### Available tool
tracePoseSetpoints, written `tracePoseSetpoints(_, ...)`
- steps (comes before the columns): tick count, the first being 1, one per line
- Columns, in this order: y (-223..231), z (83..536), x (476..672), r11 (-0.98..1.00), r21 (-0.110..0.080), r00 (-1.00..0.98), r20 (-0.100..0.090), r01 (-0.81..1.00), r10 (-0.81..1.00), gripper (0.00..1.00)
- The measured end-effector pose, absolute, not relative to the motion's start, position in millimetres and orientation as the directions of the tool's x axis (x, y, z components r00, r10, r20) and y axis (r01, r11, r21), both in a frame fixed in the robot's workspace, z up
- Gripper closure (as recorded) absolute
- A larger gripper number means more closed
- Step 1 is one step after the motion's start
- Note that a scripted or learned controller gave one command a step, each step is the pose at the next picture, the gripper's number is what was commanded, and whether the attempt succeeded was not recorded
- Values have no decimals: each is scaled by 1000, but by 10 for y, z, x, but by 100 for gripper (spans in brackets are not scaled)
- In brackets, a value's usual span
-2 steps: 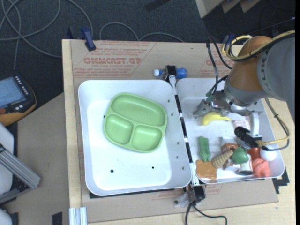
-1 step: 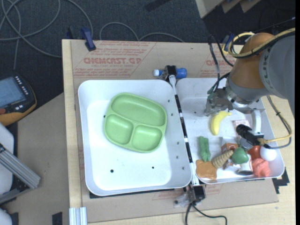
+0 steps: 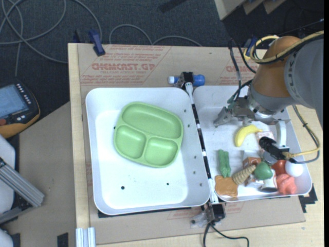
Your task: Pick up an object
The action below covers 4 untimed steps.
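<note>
- The grey two-finger gripper (image 3: 230, 113) hangs low over the far part of the right shallow white bin (image 3: 216, 98), its metal fingers spread apart with nothing between them.
- A yellow plastic banana (image 3: 247, 134) lies near the middle of that bin, just beside the gripper and apart from its fingers.
- A green bean-shaped plastic toy (image 3: 224, 162) lies near the bin's left wall.
- A heap of small toys (image 3: 267, 176), orange, red, green and white, fills the near right corner.
- A light green three-compartment plastic plate (image 3: 148, 134) lies in the left shallow white bin (image 3: 103, 138), toward its far edge.
</note>
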State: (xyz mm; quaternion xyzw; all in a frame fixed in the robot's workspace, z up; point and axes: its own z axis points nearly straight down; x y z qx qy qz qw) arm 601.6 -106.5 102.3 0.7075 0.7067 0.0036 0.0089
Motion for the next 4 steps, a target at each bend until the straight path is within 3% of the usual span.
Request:
tracePoseSetpoints(1, -1618, 846, 6170, -1, 1, 1, -2, 1000, 1000, 0)
tracePoseSetpoints(3, -2151, 847, 5299, 1, -1, -1, 4, 1000, 1000, 0)
tracePoseSetpoints(4, -2157, 946, 5303, 0, 1, 0, 1, 1000, 1000, 100)
